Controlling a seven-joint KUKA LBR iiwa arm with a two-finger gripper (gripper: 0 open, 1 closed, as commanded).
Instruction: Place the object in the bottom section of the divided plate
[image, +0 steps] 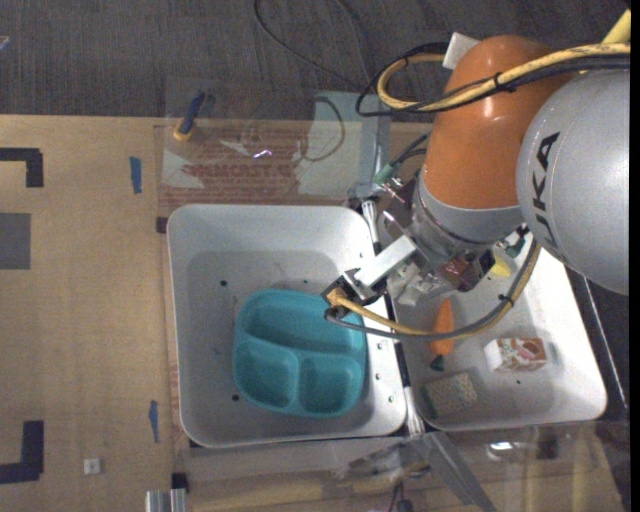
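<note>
A teal divided plate (252, 338) lies in the left bin (200, 300), with one long section on its far side and two smaller sections on its near side; nothing lies in any of them. My gripper (455, 275) hangs under the orange wrist band, over the left part of the right bin (585, 385), mostly hidden by the wrist. Just below it an orange carrot-like piece (442, 332) lies on the bin floor. I see nothing held in the gripper.
In the right bin a grey speckled block (452, 392) lies at the front left and a small white box with red print (518, 352) sits in the middle. The two bins' rims meet between plate and carrot. A clear plastic sheet lies behind the left bin.
</note>
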